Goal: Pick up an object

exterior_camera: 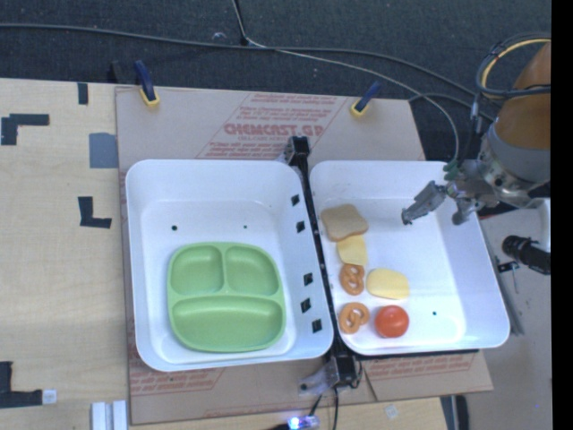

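Observation:
The right bin [448, 280] holds a row of toy foods along its left side: a brown toast slice [344, 221], a yellow wedge [353, 250], two pretzels [352, 279] [354, 317], a pale yellow piece [388, 283] and a red tomato [391, 322]. My gripper [440, 211] hangs over the bin's upper right part, well to the right of the toast and above the foods. Its two fingers are spread apart, open, with nothing between them.
The left bin [152, 195] holds a green divided plate [226, 296]. A black divider with clips [306, 240] runs between the bins. Cables [269, 47] cross the dark floor behind, and two clamps [145, 86] [363, 104] pin the cardboard base.

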`<state>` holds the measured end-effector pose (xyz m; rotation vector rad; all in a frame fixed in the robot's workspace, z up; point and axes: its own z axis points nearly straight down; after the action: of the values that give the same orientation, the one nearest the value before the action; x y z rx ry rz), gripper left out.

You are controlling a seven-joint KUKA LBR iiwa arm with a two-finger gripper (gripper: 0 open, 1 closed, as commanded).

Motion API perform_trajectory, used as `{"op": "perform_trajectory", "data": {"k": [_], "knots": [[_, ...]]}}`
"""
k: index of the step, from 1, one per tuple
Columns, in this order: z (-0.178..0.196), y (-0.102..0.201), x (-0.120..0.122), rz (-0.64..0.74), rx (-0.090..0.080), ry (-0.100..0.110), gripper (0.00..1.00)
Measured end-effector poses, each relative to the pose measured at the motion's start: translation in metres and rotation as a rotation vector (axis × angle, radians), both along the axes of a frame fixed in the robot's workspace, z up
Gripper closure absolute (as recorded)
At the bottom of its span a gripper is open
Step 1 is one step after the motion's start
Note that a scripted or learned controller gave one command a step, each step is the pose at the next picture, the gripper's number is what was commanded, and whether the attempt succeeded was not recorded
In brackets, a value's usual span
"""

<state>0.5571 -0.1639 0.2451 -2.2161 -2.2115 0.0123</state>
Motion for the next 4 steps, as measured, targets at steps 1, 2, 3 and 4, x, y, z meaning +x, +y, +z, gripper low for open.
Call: {"op": "perform_trajectory", "data": {"k": [1, 2, 3, 4], "knots": [[0.007, 0.0, 0.002, 0.004, -0.002, -0.012, 0.0], [-0.047, 0.0, -0.009, 0.002, -0.002, -0.007, 0.0], [-0.093, -0.002, -0.004, 0.003, -0.002, -0.008, 0.0], [-0.141, 0.006, -0.011, 0.003, -0.001, -0.007, 0.0]]}}
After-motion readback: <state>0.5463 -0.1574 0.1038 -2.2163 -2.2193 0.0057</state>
